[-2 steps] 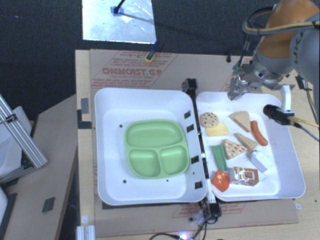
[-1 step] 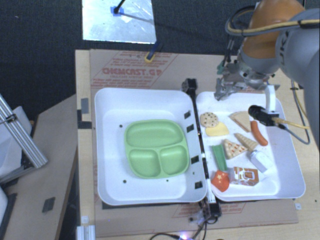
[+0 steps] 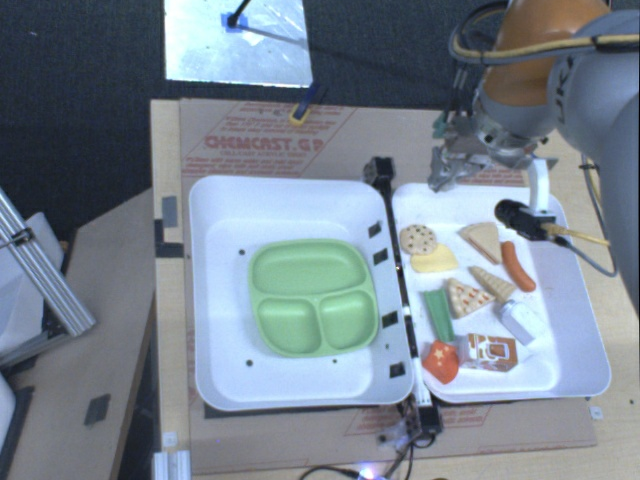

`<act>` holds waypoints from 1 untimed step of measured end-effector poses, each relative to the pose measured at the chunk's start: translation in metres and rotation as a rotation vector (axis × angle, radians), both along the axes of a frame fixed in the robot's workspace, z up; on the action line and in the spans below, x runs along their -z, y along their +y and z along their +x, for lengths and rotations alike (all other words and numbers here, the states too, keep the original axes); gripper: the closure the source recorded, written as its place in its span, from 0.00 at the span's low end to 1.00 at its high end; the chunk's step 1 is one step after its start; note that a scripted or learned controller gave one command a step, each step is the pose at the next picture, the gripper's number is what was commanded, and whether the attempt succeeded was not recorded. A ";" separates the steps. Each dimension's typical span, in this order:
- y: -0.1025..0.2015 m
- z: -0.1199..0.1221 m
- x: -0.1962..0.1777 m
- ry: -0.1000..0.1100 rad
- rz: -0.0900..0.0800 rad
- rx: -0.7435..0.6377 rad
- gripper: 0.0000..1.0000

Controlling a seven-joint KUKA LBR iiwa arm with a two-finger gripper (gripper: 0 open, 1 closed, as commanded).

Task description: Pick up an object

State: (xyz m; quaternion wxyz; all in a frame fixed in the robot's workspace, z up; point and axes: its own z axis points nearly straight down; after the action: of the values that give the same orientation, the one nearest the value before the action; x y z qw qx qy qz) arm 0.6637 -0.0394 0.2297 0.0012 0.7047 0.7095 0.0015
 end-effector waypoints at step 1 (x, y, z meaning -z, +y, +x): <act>-0.013 0.004 0.001 0.000 -0.001 0.006 1.00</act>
State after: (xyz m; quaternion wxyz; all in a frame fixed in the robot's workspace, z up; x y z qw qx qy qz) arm 0.6682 -0.0529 0.2286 0.0014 0.7068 0.7074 0.0012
